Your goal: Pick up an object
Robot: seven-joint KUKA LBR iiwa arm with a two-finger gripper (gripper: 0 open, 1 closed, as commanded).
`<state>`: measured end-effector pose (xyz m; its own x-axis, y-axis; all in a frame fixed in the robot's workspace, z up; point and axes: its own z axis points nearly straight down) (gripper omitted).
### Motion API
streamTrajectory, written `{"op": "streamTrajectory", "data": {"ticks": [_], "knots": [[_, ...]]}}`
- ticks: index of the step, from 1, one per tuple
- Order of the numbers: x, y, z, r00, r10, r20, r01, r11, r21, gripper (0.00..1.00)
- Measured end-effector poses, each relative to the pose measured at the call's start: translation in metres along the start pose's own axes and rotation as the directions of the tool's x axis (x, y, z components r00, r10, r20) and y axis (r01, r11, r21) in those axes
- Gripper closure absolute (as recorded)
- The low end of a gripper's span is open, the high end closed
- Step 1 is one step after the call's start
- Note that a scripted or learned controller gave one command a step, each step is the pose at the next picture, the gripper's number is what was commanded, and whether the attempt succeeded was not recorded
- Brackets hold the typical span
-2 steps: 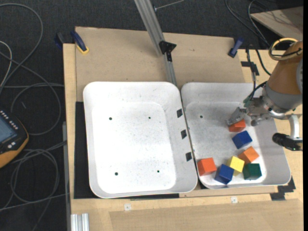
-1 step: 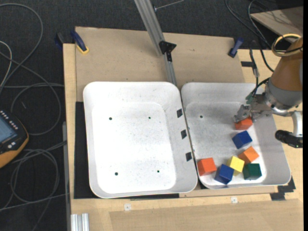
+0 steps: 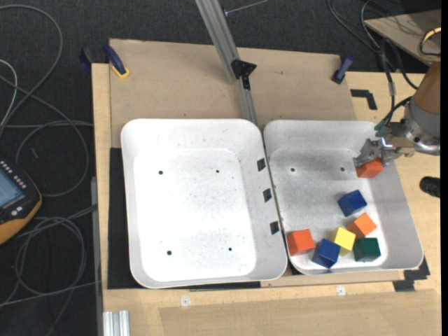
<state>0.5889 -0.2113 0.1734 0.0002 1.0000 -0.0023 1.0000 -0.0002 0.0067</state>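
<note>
Already my gripper (image 3: 369, 161) sits at the right of the frame, closed around an orange-red block (image 3: 369, 167) that looks raised over the right bin (image 3: 308, 149). So the grab seems made; lifting clear is left. Other blocks (image 3: 336, 243) lie low in that bin, near its front edge.
</note>
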Motion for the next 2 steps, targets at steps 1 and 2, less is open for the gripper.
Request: {"op": "streamTrajectory", "data": {"ticks": [1, 2], "knots": [[0.0, 0.001, -0.044, 1.0, -0.001, 0.0, 0.001, 1.0, 0.0, 1.0], [0.0, 0.003, -0.068, 1.0, -0.001, -0.001, 0.001, 1.0, 0.002, 1.0]]}}
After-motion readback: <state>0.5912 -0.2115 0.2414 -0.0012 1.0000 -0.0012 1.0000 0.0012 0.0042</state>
